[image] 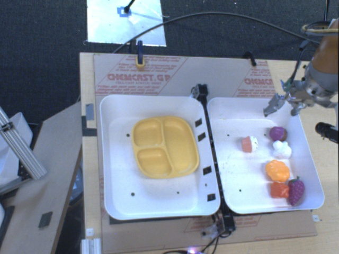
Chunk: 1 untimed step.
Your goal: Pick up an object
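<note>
Camera view: two-finger gripper hangs open and empty over the right white bin's far edge. Nearest target — the small round purple plastic fruit, just below it. Descend straight, fingers straddling it — avoid the white lumpy toy touching it

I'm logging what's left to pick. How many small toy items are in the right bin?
6, all toward its right side: a pink-and-white piece, a purple one, a white one, an orange one, a red block and purple grapes. None looks hidden.
</note>
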Tool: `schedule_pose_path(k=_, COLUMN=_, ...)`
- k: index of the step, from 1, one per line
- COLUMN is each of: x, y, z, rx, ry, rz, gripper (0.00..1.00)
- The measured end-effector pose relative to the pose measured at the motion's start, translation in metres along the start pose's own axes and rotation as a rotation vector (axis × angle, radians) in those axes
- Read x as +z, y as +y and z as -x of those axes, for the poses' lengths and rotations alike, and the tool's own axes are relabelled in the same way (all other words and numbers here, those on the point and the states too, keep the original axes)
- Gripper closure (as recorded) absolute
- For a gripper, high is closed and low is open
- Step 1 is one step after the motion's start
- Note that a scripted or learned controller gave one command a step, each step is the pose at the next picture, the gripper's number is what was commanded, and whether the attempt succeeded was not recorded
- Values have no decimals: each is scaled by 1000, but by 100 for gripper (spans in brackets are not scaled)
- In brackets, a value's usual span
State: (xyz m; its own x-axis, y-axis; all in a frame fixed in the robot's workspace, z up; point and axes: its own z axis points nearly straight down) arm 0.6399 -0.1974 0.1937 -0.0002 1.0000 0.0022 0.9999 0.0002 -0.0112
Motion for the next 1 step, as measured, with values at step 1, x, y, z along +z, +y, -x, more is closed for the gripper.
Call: schedule_pose_path(k=1, x=-9, y=3, z=-1, rx=-3, ry=-3, rz=13, gripper=0)
